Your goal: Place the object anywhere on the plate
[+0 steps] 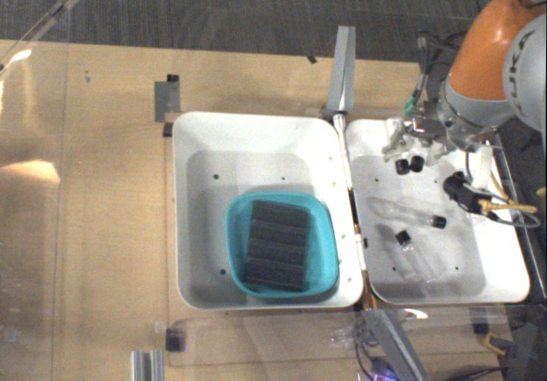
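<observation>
Block (276,244) lying flat on blue plate (234,230) in left bin (193,200), so job likely done, with gripper (409,164) well apart over far right bin (487,272), apart or together too hard to tell.

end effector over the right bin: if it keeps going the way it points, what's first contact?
Probably the right bin's white floor: the end effector appears to point down over its upper left part. Depth is unclear from this angle.
</observation>
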